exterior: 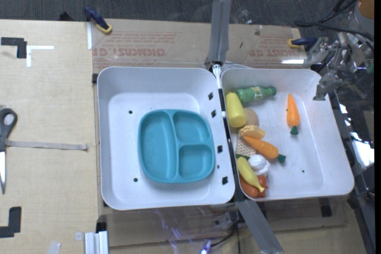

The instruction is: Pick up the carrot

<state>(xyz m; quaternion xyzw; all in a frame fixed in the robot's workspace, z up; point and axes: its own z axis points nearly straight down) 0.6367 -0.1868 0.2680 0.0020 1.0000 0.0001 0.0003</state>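
Two orange carrots lie in the right bin. One carrot rests by itself toward the back right, lengthwise with its green end toward the front. The other carrot lies slanted in the pile along the bin's left wall. My gripper hangs over the back right corner of the right bin, up and to the right of the lone carrot and apart from it. Nothing shows in its grasp.
Along the right bin's left side lie a green bottle, a yellow piece, a banana and other toy food. The left bin holds a teal divided plate. Scissors lie on the bench at far left.
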